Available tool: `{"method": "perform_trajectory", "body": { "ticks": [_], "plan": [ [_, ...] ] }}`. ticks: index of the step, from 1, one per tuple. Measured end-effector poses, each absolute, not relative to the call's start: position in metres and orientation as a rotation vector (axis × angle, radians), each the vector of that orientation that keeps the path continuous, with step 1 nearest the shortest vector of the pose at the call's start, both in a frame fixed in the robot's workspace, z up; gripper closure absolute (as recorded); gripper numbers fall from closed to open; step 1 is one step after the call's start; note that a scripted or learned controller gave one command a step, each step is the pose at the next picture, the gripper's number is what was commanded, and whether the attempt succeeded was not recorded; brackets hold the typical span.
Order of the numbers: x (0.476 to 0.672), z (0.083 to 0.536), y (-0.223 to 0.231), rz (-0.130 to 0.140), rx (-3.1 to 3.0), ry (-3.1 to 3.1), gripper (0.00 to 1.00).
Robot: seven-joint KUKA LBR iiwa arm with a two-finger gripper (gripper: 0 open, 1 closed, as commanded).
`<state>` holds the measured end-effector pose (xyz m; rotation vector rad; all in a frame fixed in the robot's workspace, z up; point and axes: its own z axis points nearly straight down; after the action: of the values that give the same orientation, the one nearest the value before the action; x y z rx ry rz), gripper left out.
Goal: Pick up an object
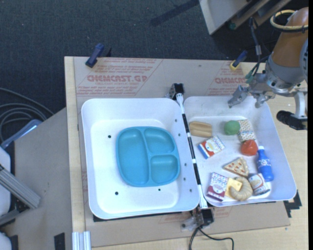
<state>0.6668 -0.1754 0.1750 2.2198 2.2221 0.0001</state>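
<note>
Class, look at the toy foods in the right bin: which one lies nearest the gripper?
The green ball lies nearest the gripper. It sits at the far end of the right bin, just below the gripper, while the bread roll and blue bottle lie further off.

You're looking down on a bench [146,73] topped with brown board printed in red lettering, held by blue clamps [94,55] at its far edge. Around it lies dark carpet [49,29]. Grey cables [19,117] coil on the floor at your left, and a beige cabinet [230,12] stands beyond.
</note>
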Motion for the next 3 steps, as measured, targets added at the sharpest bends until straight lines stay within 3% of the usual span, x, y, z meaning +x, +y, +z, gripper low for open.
{"method": "perform_trajectory", "body": {
  "ticks": [1, 3],
  "plan": [
    [0.666, 0.0837, -0.1008, -0.001, 2.222, 2.225, 0.0],
    [0.6664, 0.0849, -0.0917, -0.002, 2.222, 2.224, 0.0]
  ]
}}
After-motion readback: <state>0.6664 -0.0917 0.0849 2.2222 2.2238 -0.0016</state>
